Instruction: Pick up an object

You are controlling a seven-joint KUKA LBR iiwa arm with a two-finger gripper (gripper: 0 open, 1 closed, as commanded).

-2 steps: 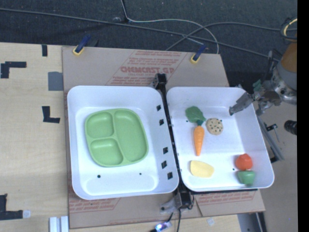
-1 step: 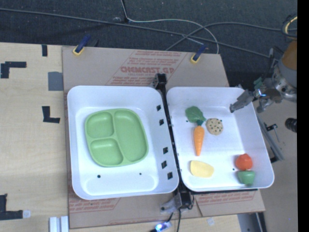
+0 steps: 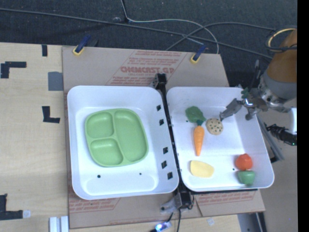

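The right bin (image 3: 251,129) holds several toy foods: a dark green leafy piece (image 3: 194,113), a speckled cookie (image 3: 214,126), an orange carrot (image 3: 198,138), a yellow wedge (image 3: 201,168), a red tomato (image 3: 244,161) and a small green piece (image 3: 246,177). My gripper (image 3: 237,114) hangs over the bin's upper right part, just right of the cookie. It is open, with one finger pointing down-left toward the cookie and nothing between the fingers.
The left bin (image 3: 77,105) holds a light green divided plate (image 3: 116,137). A black divider (image 3: 166,129) runs between the bins. Cables lie on the dark floor behind the bench, and two yellow clamps (image 3: 81,46) grip the cardboard's back edge.
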